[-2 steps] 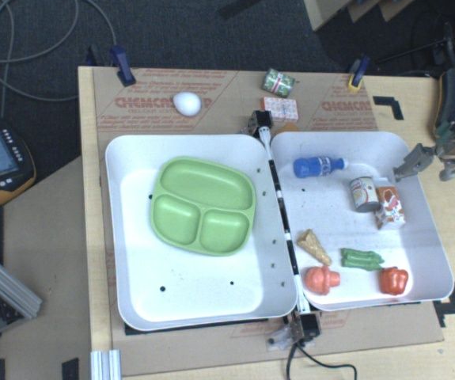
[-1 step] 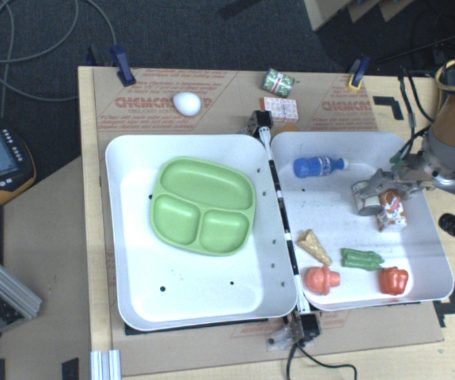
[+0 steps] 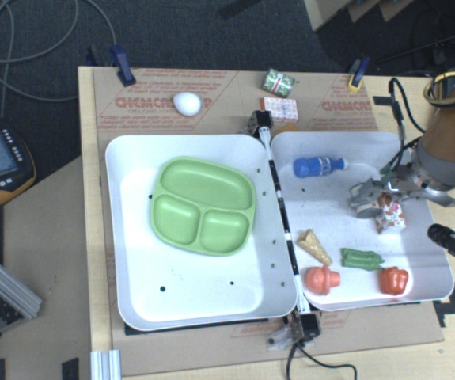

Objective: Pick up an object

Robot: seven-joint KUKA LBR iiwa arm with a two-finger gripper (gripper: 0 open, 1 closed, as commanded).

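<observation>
A small white and red packet (image 3: 390, 214) lies in the right bin (image 3: 346, 145), directly under the hand (image 3: 369, 198). Whether the hand grips it cannot be told. Nearby lie a blue bottle (image 3: 317, 166), a green pepper (image 3: 362, 258) and a red pepper (image 3: 393, 279).

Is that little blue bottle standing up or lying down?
Lying down. The blue bottle rests on its side on the right bin's floor, its long side running left to right, cap end toward the right.
</observation>
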